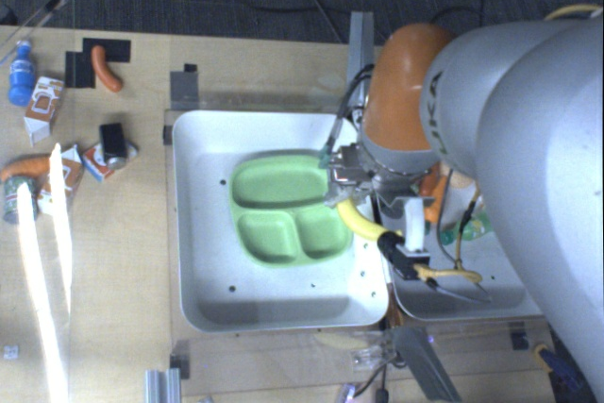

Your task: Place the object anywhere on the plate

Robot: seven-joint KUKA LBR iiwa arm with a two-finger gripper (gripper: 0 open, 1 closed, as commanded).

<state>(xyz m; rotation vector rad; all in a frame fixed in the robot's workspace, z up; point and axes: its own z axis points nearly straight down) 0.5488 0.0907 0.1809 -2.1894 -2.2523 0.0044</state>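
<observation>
A green divided plate (278,208) lies in the left white bin (203,231). A yellow banana-shaped object (359,220) sits at the plate's right rim, near the wall between the two bins. My gripper (342,184) hangs just above the object's upper end, over the plate's right edge, beneath the orange band of the arm. Whether the yellow object is in the gripper or just lies below it is hidden by the wrist.
The right bin (462,297) is mostly covered by the arm; an orange thing (432,193) and a green thing (477,226) peek out in it. Loose items lie on the bench at the left, among them a blue bottle (21,71) and a sausage (107,69).
</observation>
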